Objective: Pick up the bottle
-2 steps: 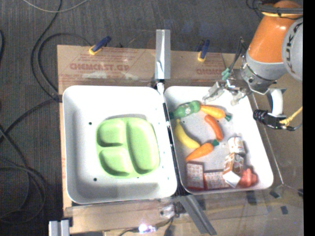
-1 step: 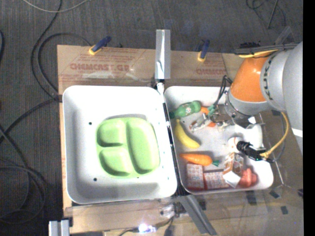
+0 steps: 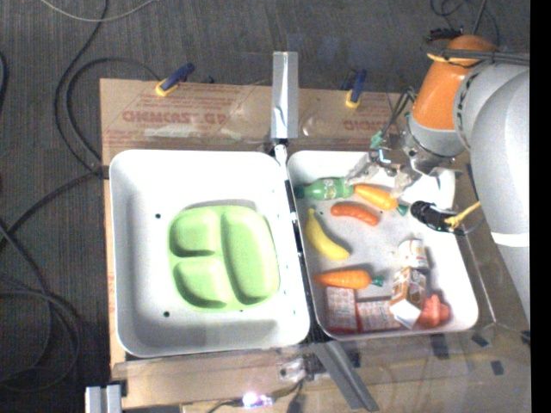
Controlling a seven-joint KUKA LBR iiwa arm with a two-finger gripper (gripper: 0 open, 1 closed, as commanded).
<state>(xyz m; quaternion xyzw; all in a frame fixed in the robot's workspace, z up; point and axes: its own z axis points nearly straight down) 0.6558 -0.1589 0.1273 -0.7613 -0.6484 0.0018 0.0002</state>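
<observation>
1. The fingers [image 3: 380,156] look spread apart, with nothing gripped between them; they sit in the upper right of the frame, over the top edge of the right bin [image 3: 472,275].
2. The gripper [image 3: 390,169] hangs just above an orange vegetable [image 3: 377,196]; the grey arm with its orange band [image 3: 442,83] comes in from the right edge of the frame.
3. The bottle [image 3: 325,188] is green and lies on its side in the upper left corner of the right bin; it is just left of the gripper and outside the fingers; whether its right end touches the orange vegetable cannot be told.
4. Below the bottle lie a red pepper [image 3: 355,212] and a banana [image 3: 325,237]; lower still, a carrot [image 3: 344,278] points leftward.
5. Along the bottom of the right bin is a red-and-white box [image 3: 355,310]; to its right is a cluster of small packets [image 3: 411,292] and a red item [image 3: 436,310], too jumbled to tell apart.
6. The left bin [image 3: 120,231], at centre left of the frame, holds a green divided tray [image 3: 225,255] lying flat.
7. Both bins rest on brown cardboard [image 3: 164,119]; it is pinned by a clamp [image 3: 175,78] near the top edge.
</observation>
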